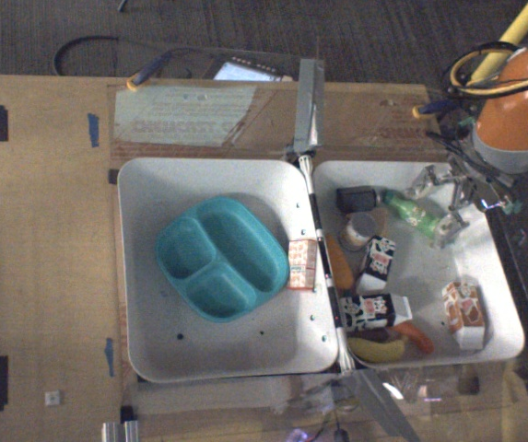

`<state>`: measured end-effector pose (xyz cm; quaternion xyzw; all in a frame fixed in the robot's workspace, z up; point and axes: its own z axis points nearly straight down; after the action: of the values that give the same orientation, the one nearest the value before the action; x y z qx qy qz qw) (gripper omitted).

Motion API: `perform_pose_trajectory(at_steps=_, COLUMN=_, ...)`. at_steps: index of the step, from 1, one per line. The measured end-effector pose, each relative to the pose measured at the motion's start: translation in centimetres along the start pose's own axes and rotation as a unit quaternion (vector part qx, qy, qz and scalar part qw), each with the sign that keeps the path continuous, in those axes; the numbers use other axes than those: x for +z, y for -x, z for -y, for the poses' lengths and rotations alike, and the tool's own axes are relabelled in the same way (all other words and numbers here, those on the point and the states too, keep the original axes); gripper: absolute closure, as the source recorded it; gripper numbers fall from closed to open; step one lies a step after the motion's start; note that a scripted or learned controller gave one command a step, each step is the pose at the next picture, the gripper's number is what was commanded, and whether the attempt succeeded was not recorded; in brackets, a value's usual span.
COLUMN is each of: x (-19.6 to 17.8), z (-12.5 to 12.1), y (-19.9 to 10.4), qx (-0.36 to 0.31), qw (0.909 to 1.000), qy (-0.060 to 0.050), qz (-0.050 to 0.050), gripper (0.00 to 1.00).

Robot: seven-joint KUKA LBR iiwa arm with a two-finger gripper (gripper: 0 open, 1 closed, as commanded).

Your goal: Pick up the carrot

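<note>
The carrot is a short orange stick lying along the left wall of the right bin, pointing roughly toward the camera. My gripper hangs over the far right part of that bin, well to the right of the carrot and apart from it. Its metal fingers are spread open, with nothing gripped between them. The right end of a green bottle lies just under the fingertips.
Around the carrot are a grey can, a black block and two cow-print cartons. A banana, a red pepper and an orange carton lie nearer. The left bin holds a teal divided plate and a small carton.
</note>
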<state>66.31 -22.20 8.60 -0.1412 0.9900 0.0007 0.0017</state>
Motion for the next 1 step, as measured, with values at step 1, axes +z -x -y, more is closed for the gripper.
perform_pose_trajectory(at_steps=1, x=-0.17, z=-1.34, y=0.9, qx=-0.143, qw=0.9897, qy=-0.001, qz=0.002, gripper=0.0)
